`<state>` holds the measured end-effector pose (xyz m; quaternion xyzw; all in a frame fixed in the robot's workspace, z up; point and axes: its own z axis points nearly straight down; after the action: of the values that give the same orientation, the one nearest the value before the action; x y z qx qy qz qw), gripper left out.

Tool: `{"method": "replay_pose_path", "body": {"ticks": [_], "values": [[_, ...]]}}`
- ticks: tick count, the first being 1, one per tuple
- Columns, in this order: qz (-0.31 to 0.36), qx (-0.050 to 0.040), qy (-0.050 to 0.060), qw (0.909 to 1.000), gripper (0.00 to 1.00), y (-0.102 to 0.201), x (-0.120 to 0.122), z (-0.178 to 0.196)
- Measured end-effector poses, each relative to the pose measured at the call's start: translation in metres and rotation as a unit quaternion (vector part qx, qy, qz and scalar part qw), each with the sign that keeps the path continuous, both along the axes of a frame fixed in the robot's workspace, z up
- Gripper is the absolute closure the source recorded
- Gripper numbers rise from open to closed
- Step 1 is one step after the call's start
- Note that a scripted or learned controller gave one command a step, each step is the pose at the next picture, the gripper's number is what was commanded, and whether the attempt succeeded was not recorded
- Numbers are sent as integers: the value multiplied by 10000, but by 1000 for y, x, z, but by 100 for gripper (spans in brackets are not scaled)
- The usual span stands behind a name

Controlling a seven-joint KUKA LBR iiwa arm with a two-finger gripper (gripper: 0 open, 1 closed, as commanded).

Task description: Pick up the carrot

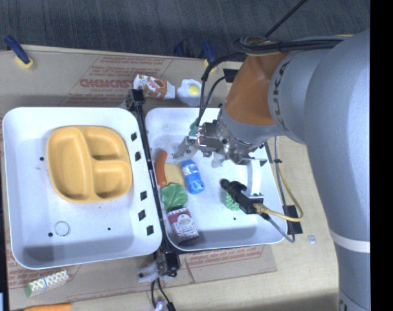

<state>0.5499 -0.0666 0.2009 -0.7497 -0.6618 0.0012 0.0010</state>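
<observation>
While the grey arm with its orange band (258,89) reaches in over the right-hand shallow white bin (267,235), its two-finger gripper (199,144) hangs above the upper middle of that bin; whether the jaws are released or clenched cannot be told from this slant.

The slim orange carrot (160,167) lies lengthwise against the right bin's left wall, just left of and below the gripper, apart from it and not held. Beside the carrot, toward the bin's middle, rests a small blue bottle with a white cap (192,177), with a pale yellow piece (174,172) between the two. Just below the carrot sits a green leafy toy vegetable (173,196), and below that a dark red packet with a label (182,225) near the bin's lower edge. A small green knobbly object (232,201) lies in the right part of the bin, partly under black cable fittings.

The left-hand white bin (28,238), on the far side of the carrot's wall, holds a yellow plastic divided plate (89,162).
</observation>
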Motion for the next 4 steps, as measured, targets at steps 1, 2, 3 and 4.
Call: {"method": "replay_pose_path", "body": {"ticks": [1,2,3,4], "values": [[-438,5,14,9990,0,49,-9,-10],[-416,9,25,9991,100,49,-9,1],[-528,2,21,9986,100,92,-71,-10],[-773,2,2,9970,100,74,-74,60]]}}
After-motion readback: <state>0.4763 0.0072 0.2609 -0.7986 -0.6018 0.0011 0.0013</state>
